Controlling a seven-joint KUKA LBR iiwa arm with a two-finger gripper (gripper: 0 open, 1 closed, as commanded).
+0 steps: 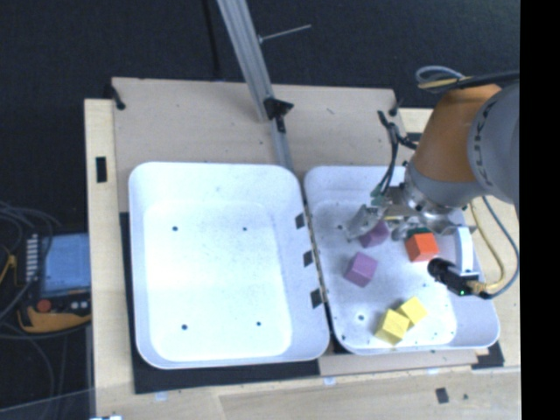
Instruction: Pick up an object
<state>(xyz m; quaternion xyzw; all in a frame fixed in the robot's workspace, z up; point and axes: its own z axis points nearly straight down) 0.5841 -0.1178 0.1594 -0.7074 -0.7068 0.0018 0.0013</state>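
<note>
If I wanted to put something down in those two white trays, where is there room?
The left tray has bare floor from rim to rim. The right tray is crowded: purple blocks, an orange block, yellow blocks and the gripper. Only its near-left corner is bare.

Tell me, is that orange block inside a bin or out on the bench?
Inside. The orange block rests on the floor of the right bin, just below the gripper.

Purple block (374, 234) at the hand's (366, 225) tips, right bin (350, 191).
</note>
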